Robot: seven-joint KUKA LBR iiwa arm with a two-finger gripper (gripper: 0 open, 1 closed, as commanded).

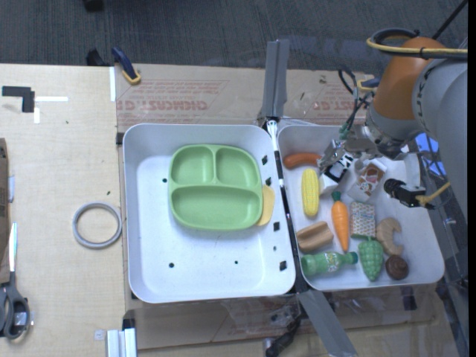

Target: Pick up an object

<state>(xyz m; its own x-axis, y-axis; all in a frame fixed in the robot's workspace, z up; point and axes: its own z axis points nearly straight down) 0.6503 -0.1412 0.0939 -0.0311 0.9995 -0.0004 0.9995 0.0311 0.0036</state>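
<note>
I read this as the reach-in step: the hand (336,162) hangs low in the right white plastic bin (424,274), and I cannot tell what state it is in. Nothing looks lifted; the yellow toy corn cob (310,192) lies just left of the hand, the red toy sausage (300,159) just beyond, the orange toy carrot (340,223) near below. Next I'd settle squarely over one piece before closing.

One fixed camera looks down at a slant from above the counter (59,162). It stands far enough to take in both white bins: the left bin (141,222) and the right bin (424,266). The arm (416,80) enters from the right.
</note>
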